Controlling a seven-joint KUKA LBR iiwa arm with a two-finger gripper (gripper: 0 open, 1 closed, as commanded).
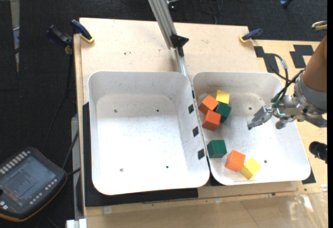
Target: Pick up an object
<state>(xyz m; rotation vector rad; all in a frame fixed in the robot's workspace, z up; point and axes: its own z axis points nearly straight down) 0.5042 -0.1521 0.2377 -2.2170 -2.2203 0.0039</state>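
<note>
Two white bins sit side by side on a pale tabletop. The left bin has nothing but tiny dark specks on its floor. The right bin holds all the blocks.

Near the wall between the bins is a little heap. An orange block and a yellow block sit at the far side of it, touching. A dark green block is just below the yellow one, and a second orange block leans against it. They crowd each other, so parts of their sides are hidden.

Nearer the front, a green block stands alone close to the middle wall. To its right, an orange block and a small yellow block touch each other near the front rim.

The arm comes in from the right and is cut off at the edge. Its tool hangs over the right side of the right bin, well apart from every block. The tip is small, grey and blurry, so I cannot tell if it is open or closed. Nothing can be seen held in it.

A slanted metal pole crosses the top. Clamps grip the far corners of the tabletop. A handheld screen lies at the lower left, partly cut off.
</note>
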